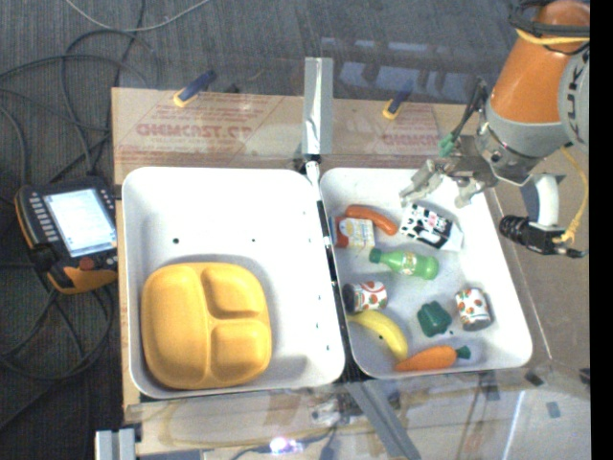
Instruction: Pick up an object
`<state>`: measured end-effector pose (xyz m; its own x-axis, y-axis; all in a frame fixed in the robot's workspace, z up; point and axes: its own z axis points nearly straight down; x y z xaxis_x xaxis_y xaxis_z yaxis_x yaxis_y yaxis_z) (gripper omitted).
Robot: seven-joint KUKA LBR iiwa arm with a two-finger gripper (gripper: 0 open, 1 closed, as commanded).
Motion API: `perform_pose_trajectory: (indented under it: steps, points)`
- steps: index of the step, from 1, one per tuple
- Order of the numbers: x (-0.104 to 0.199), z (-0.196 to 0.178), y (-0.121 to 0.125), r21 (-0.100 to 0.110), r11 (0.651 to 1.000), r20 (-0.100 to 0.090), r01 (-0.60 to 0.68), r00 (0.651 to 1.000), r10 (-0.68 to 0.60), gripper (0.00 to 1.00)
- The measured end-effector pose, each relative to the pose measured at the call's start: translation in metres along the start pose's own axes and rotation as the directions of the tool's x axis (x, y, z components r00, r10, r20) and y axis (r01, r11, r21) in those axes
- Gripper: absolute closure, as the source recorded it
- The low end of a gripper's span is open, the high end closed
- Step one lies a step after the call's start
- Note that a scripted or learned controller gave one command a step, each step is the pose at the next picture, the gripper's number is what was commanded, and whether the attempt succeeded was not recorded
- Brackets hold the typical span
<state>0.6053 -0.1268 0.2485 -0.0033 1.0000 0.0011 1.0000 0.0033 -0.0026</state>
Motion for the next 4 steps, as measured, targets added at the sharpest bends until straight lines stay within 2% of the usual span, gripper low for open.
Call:
perform_pose_trajectory:
  steps: [1, 2, 3, 4]
  points:
    - [-0.018, 0.141, -0.007, -0.002, 0.979, 0.000, 0.203, 0.979, -0.203, 0.00]
    - [-0.013, 0.160, 0.027, 0.004, 0.962, 0.001, 0.275, 0.962, -0.275, 0.00]
    - [-0.012, 0.149, 0.030, -0.007, 0.961, 0.004, 0.275, 0.961, -0.275, 1.00]
    - [-0.012, 0.151, 0.028, 0.002, 0.962, -0.001, 0.274, 0.962, -0.274, 0.00]
